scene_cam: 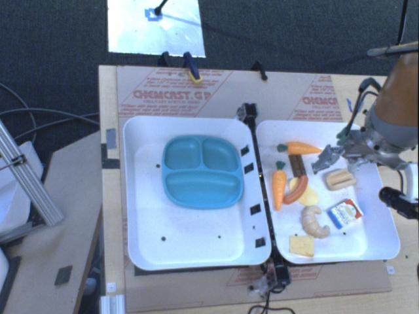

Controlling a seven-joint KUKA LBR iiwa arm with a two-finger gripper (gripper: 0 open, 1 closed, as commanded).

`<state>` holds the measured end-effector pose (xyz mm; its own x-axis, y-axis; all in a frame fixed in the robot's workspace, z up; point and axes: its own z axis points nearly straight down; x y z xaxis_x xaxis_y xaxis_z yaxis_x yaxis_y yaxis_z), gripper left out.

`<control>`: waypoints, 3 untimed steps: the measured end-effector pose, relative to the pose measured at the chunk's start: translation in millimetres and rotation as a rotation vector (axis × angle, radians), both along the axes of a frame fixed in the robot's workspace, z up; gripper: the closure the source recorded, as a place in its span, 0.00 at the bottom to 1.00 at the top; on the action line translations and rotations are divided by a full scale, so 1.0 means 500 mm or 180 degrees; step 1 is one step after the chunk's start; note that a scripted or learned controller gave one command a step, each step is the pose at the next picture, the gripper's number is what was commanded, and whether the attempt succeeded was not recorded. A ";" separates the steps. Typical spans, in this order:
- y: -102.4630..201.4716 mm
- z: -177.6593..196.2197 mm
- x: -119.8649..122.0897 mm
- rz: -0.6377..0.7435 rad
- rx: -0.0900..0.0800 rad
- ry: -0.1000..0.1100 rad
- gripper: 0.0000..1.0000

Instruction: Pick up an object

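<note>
- Glossy white plastic forms the two shallow bins: we see the left bin [141,241] and the right bin [380,244] side by side on a bench faced with printed cardboard [170,93].
- We see a smooth, sky-blue divided plate [201,173] in the left bin, rounded at the corners, with three moulded compartments.
- We count a cluster of toy foods in the right bin. One tapered orange carrot [303,148] lies across near the far wall; a second carrot [279,185] lies lengthwise near the divider.
- We note a dark brown bar [297,165] between the carrots, and a curved reddish sausage [296,190] just beside a pale yellow rounded piece [309,197].
- We see a tan, ridged croissant [315,221] nearer the front, a flat square cracker [302,245] in the front corner, and a small printed carton [344,213] in red, white and blue.
- We find a beige, loaf-shaped bread roll [339,178] just below the gripper [325,157].
- We see the grey metal gripper low over the right bin, its fingers slightly apart with nothing between them, the tips near the crosswise carrot's thick end.
</note>
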<state>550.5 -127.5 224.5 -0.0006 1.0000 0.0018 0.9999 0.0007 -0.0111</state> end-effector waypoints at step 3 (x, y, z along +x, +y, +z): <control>0.011 -0.238 0.005 0.0001 -0.0002 -0.0023 0.00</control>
